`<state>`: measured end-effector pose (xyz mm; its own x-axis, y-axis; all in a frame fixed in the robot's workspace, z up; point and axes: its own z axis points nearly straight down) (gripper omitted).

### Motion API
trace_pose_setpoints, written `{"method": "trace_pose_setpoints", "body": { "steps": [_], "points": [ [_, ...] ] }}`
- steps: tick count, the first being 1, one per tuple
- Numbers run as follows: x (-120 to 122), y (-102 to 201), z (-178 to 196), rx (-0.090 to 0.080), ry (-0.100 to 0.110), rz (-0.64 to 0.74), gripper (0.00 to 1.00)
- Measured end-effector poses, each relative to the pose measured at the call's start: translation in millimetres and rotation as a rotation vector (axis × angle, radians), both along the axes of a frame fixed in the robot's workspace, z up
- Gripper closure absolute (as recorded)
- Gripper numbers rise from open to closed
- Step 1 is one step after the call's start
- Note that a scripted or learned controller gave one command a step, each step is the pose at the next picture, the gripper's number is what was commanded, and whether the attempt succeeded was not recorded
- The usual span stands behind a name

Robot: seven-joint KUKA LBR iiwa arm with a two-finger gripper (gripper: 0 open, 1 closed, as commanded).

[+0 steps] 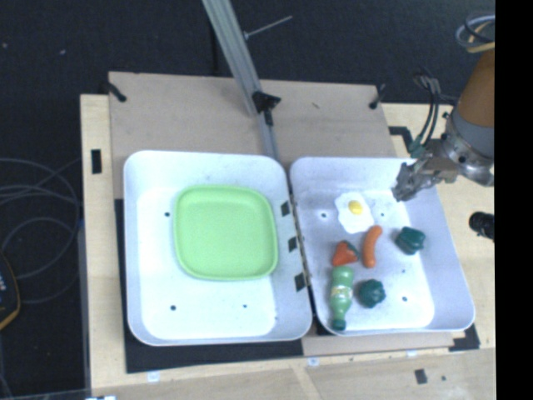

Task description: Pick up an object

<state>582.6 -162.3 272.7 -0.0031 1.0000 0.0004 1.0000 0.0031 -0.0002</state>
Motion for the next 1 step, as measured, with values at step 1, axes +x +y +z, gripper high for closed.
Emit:
{"method": "trace_pose_setpoints", "body": {
  "steps": [1],
  "points": [
    [-7.4, 51.9, 6.3, 0.000, -0.002, 0.001, 1.00]
  ]
}}
